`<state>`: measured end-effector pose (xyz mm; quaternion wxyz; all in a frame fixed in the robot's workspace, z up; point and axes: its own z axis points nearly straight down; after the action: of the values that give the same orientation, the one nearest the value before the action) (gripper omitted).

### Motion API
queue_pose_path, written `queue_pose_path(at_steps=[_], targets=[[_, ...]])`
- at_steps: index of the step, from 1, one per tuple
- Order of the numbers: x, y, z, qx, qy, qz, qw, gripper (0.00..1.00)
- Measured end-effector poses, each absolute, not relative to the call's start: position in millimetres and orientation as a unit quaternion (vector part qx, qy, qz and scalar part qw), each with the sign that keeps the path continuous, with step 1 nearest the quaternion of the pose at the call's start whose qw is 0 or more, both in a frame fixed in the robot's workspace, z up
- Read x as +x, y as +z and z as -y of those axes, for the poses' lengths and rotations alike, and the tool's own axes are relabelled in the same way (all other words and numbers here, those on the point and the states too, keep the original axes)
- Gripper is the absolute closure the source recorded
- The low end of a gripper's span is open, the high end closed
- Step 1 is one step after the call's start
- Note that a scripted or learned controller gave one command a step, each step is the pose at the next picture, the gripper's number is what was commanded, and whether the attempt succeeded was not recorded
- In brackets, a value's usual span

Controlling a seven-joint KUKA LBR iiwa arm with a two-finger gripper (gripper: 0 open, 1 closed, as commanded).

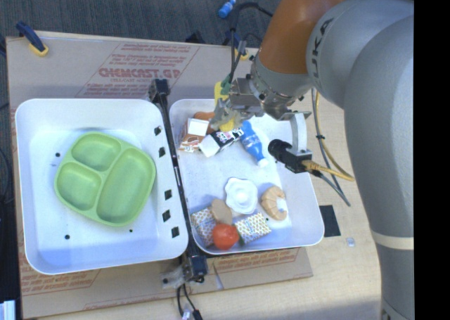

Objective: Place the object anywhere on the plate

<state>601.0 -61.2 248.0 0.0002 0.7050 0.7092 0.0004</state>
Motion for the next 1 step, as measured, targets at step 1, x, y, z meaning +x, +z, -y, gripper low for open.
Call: queue_pose_path(at_steps=[1], targets=[[534.9, 191.0, 31.5, 0.705, -0.0018, -0.709, -0.002, 1.0]])
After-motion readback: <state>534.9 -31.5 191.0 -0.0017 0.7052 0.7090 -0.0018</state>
